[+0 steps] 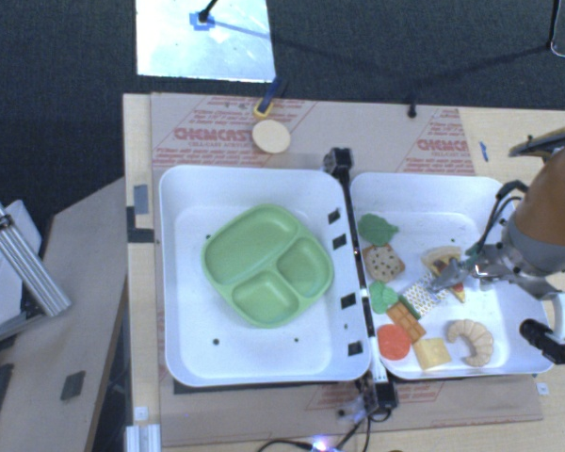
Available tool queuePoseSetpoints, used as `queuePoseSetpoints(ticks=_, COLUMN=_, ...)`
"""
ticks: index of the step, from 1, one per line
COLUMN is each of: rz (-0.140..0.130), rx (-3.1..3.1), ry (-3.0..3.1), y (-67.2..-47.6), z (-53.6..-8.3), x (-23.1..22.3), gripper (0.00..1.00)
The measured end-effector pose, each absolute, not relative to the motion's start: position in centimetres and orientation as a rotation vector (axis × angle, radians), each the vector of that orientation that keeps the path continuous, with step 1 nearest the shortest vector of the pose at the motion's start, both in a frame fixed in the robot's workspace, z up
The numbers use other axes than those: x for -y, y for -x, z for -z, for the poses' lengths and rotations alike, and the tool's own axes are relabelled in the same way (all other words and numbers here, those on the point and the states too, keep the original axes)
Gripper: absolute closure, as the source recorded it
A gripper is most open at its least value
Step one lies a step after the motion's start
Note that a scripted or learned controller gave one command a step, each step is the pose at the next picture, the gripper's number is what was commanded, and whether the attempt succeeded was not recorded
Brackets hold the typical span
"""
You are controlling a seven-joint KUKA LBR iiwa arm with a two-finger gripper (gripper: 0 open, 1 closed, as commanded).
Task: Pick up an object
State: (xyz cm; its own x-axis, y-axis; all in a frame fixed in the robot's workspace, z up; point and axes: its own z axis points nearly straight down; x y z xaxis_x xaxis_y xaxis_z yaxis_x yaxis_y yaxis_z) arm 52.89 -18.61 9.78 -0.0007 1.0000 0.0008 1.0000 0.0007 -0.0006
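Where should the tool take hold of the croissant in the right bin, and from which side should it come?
Grip the croissant across its thick middle, coming straight down from above. It lies flat, curved like a crescent, with bare bin floor around it; only the yellow block sits close on its left.

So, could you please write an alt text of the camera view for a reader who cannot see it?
A grey robot arm reaches from the right, its gripper low over toy food in the right white bin, close to a pizza slice. The left white bin holds a green divided plate.
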Motion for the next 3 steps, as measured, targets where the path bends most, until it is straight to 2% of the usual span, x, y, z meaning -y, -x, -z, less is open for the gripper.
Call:
queuePoseSetpoints(ticks=1, rz=0.006, rx=2.223, ry=2.219, y=-53.1, z=-8.8, x=18.6, gripper=0.0)
queuePoseSetpoints(ticks=2, rz=0.016, rx=2.233, ry=2.227, y=-53.5, z=-10.1, x=18.6, gripper=1.0)
queuePoseSetpoints(ticks=3, rz=0.005, rx=2.231, ry=2.221, y=-53.5, z=-16.5, x=18.5, gripper=1.0)
